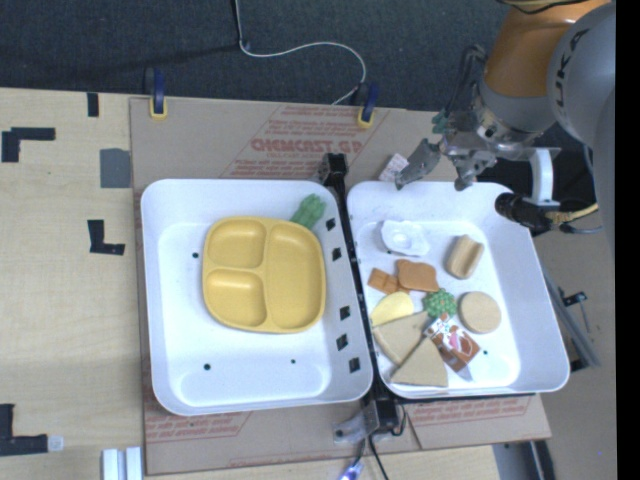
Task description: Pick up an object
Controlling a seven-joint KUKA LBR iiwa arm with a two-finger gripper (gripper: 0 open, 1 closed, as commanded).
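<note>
The gripper [440, 171] hung over the right bin's [530, 298] far rim, jaws apart and holding nothing. The toy food pieces [425, 313] lay clustered in that bin. A yellow divided plate [265, 273] sat in the left bin [165, 298]. Red print on the cardboard sheet [260, 138] was too faint to read.

Right bin [520, 368] has a heap of toy food [430, 313]: bread slices, crackers, a round cookie, white cup.
</note>
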